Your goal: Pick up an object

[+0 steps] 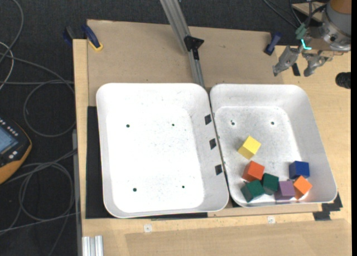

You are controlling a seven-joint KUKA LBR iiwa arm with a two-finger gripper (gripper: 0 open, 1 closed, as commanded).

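Several small blocks lie in the right bin: a yellow block near the middle, a red-orange block, two dark green blocks, a purple block, an orange block and a blue block, clustered at the near edge. My gripper hangs high above the bench beyond the right bin's far right corner. Its two fingers are spread apart and hold nothing.
The left bin sits beside the right one, with black clips along the shared edge. A slanted metal pole rises from between the bins. Blue clamps grip the bench's far corners. Cables lie on the floor at left.
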